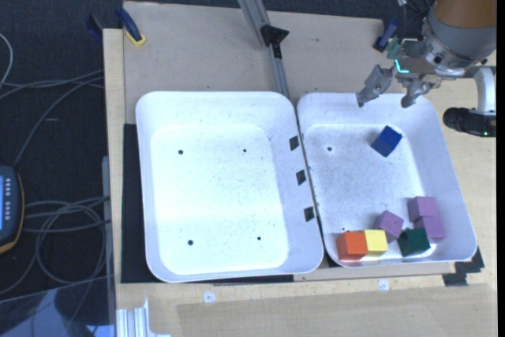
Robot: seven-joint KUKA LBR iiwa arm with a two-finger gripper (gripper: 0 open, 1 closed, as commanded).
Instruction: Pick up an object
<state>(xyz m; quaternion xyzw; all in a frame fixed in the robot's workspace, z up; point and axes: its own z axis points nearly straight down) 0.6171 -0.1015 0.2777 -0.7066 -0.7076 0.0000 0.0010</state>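
Just below tool [390, 94]: tilted blue cube [387, 141].

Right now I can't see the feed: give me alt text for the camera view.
The open gripper hangs over the far edge of the right bin, holding nothing, just above a lone blue block. Orange, yellow, green and purple blocks cluster in that bin's near corner; the left bin lies beside it.

We find no text, label, brand or number that we can read on anything here (any marks there may be are too small to make out).
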